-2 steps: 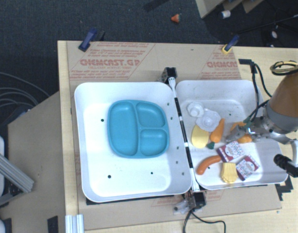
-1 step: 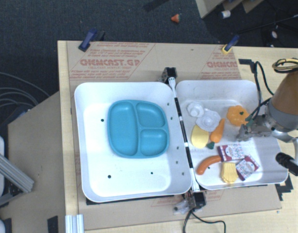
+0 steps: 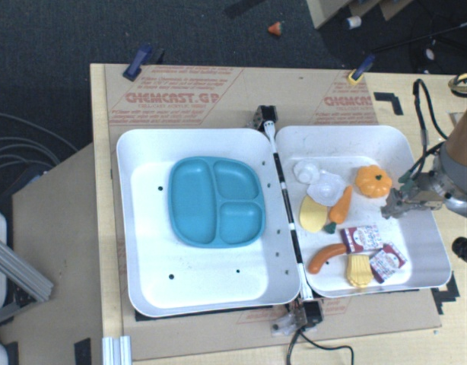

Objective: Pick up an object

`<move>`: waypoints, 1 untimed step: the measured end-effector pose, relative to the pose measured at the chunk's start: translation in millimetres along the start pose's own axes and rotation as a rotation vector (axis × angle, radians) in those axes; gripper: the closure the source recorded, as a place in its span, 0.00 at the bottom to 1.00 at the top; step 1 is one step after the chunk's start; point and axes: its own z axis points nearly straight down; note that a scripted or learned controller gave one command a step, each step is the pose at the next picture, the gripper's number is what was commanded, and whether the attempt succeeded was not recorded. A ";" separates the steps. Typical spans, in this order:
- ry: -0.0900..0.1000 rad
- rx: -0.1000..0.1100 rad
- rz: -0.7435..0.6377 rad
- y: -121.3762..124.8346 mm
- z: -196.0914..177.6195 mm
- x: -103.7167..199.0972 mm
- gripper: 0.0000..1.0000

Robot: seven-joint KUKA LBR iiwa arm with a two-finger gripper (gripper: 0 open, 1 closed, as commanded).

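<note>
I am seeing the hand [image 3: 395,202] hovering over the right edge of the right bin [image 3: 427,268], and I cannot tell how its grip is set. Just left of it, the toy pumpkin [image 3: 372,181] is sitting, with the toy carrot [image 3: 341,204] and a yellow piece [image 3: 313,214] lying farther left. Below and left of the hand, two small packets [image 3: 374,251] are lying near a toy hot dog [image 3: 326,257] and a toy corn cob [image 3: 359,271]. Well to the left, a blue divided tray [image 3: 216,201] is resting in the left bin [image 3: 142,280] on the worktop [image 3: 218,90].
</note>
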 end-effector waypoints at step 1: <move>0.000 0.001 0.000 -0.3 0.2 -0.1 0.00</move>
